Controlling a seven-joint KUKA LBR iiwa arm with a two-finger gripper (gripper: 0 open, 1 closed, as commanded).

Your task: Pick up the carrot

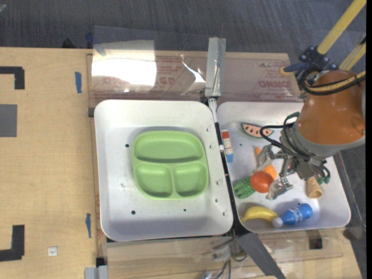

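The gripper hangs in the right bin, fingers parted and holding nothing; the carrot lies just left, toward the near edge; shift left, straddle its orange body, then close squarely.

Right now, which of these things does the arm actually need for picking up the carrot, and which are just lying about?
Needed for the job:
carrot
gripper

Just lying about:
banana
blue bottle
watermelon slice
cork
green tray
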